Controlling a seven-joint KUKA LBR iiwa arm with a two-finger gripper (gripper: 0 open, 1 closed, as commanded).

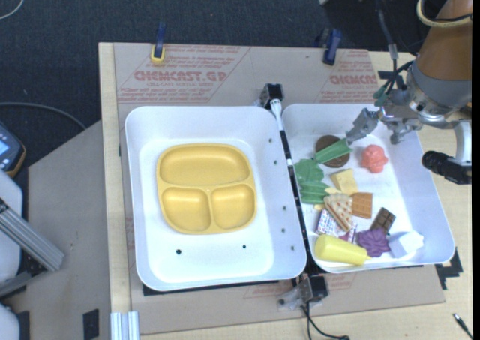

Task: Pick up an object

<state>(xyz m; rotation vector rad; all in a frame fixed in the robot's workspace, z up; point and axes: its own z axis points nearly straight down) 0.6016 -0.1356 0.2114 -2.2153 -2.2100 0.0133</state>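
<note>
Gripper (373,122) hangs at the end of the grey arm over the upper part of the right bin (439,215), above the toy food and apart from it; whether it is released or clenched I cannot tell from this slant. Judging by that, the step in hand is the approach, with nothing picked up yet. The next move calls for settling on one piece and coming down over it cleanly, since the pieces lie crowded. Nearest below sit a brown round piece (328,143), a green strip (331,154) and a pink piece (374,158); farther down lie a yellow piece (340,250) and a purple piece (373,241). The left bin (142,181) holds a yellow divided tray (205,187).
</note>
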